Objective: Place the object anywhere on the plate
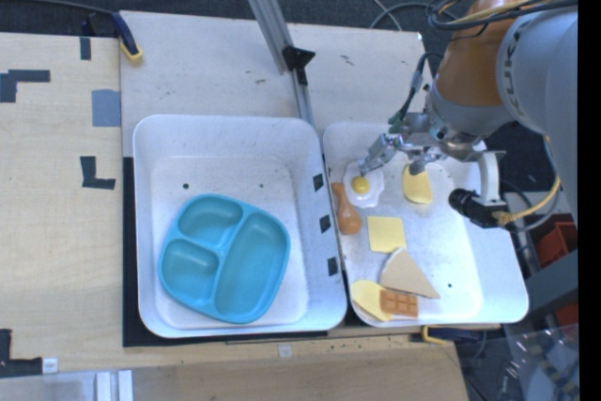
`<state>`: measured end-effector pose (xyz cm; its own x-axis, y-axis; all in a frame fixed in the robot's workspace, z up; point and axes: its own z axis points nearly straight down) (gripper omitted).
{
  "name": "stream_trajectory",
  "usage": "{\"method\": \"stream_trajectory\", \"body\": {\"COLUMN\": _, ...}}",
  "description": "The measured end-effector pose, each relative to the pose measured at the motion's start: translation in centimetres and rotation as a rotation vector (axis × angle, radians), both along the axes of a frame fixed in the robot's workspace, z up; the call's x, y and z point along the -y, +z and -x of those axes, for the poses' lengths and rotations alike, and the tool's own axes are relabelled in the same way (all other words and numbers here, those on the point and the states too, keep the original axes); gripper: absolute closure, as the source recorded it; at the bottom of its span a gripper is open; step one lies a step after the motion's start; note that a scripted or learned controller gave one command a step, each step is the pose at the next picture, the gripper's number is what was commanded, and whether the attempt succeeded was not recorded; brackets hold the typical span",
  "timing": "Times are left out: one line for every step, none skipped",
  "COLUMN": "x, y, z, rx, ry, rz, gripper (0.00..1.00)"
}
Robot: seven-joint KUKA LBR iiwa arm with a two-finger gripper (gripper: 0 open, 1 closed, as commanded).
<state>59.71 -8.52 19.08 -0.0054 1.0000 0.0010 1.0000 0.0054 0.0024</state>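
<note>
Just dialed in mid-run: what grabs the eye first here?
The blue divided plate lies in the left bin. The grey-and-orange arm hangs over the right bin, its gripper just above the fried egg, with other toy food scattered below.

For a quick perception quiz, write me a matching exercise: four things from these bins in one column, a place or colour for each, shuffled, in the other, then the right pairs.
Things:
1. plate
2. fried egg
3. cheese slice
4. waffle

Descriptions:
A. yellow square, middle of the right bin
B. blue, three compartments, in the left bin
C. orange-brown grid, near front edge of the right bin
D. white with a yellow yolk, by the gripper

Pairs: 1-B, 2-D, 3-A, 4-C
</note>
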Motion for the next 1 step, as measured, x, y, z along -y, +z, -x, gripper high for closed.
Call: {"method": "stream_trajectory", "body": {"x": -2.67, "y": -0.27, "z": 1.61, "rx": -0.006, "ry": -0.002, "rz": 0.000, "gripper": 0.00}}
